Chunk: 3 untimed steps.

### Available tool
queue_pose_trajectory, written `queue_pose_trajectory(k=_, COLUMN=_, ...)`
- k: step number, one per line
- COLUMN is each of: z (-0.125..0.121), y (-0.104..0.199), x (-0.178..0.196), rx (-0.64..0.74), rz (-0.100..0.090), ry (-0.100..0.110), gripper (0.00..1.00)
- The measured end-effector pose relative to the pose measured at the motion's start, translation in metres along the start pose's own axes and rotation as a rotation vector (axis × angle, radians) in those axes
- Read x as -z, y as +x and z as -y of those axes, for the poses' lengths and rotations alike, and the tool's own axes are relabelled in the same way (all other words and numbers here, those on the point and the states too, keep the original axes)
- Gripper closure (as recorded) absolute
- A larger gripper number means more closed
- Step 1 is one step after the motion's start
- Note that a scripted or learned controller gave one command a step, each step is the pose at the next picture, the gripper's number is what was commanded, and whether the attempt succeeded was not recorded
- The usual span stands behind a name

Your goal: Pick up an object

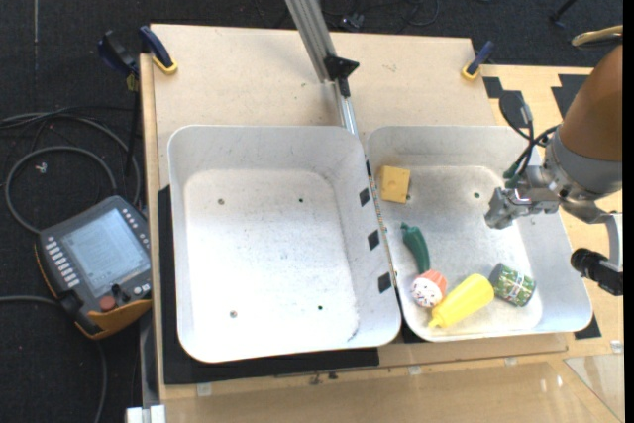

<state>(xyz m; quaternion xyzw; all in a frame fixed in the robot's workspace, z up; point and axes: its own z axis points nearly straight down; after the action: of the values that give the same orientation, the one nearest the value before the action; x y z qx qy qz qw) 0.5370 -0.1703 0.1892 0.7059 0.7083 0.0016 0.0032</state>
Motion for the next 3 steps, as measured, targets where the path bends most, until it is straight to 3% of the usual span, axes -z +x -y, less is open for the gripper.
queue_pose_trajectory(k=1, z=-0.002, y=0.009, x=0.058, rx=0.001, rz=0.000, ry=0.000, gripper=1.00)
queue_pose_trajectory(k=2, z=-0.003, y=0.009, x=0.080, rx=0.000, rz=-0.001, ry=0.003, gripper=1.00)
queue_pose_trajectory(k=3, z=-0.006, y=0.072, x=0.075, rx=0.005, rz=-0.004, ry=0.007, gripper=1.00)
